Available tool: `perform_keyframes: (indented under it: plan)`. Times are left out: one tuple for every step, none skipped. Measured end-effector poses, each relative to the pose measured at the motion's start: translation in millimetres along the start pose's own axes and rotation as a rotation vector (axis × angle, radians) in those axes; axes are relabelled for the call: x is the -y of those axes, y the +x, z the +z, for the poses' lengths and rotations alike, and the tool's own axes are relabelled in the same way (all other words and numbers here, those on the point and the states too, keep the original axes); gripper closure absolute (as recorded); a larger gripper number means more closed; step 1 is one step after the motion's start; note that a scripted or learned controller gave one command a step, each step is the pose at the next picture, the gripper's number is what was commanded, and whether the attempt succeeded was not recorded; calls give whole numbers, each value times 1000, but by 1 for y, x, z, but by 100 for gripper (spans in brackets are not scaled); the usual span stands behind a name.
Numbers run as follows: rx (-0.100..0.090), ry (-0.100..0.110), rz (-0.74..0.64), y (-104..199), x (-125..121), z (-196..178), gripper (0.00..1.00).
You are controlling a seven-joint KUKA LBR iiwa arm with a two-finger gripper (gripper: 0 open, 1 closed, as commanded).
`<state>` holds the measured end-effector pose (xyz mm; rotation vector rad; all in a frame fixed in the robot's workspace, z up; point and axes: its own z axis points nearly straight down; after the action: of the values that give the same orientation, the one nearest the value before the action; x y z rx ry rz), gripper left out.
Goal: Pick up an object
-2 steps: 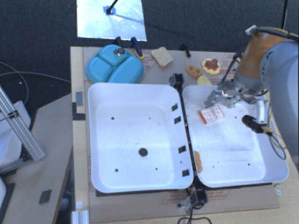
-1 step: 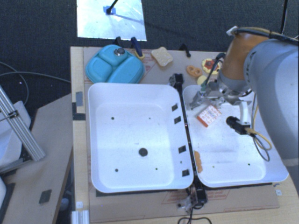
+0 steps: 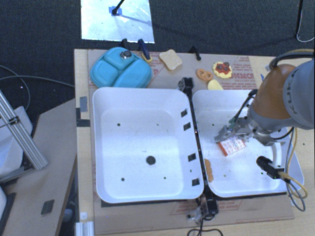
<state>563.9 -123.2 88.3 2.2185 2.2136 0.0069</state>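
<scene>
A red and white packet lies flat in the middle of the right bin. My gripper hangs low over the packet's upper left edge, very close to it or touching it; contact cannot be made out. The grey arm with its orange band reaches in from the right. A small brown biscuit-like piece lies by the right bin's left wall. A small dark round thing sits on the floor of the left bin.
Behind the bins lie a blue sectioned dish, a toy toast slice, a pretzel, a small pizza toy and a yellow piece. A black divider runs between the bins. Cables hang at the right bin's near right corner.
</scene>
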Motion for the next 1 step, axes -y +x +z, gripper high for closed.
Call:
perform_keyframes:
  plan:
    - [0,0,-9,41,-31,2,0]
